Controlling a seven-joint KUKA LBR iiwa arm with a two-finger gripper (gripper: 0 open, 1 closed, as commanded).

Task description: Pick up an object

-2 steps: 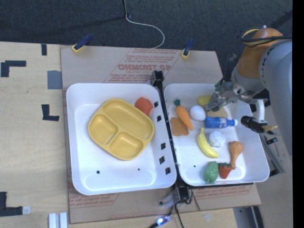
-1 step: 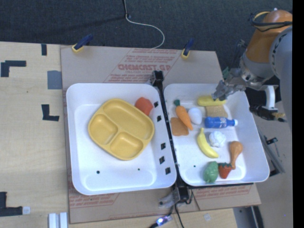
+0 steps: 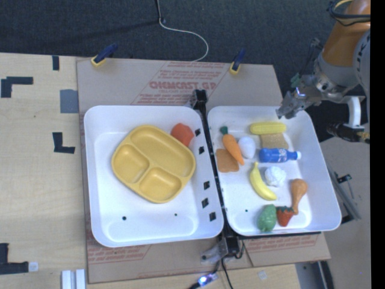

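The right bin holds several toy foods: a corn cob, a bread slice, a blue bottle, a carrot, a white egg, a banana, a white crumpled piece, a drumstick, broccoli and a red strawberry. My gripper hovers over the bin's far right corner, just right of the corn cob. Nothing shows between its fingers.
The left bin carries a yellow divided plate with a red tomato beside its far edge. A brown flat piece lies by the divider. A cable runs behind the bins.
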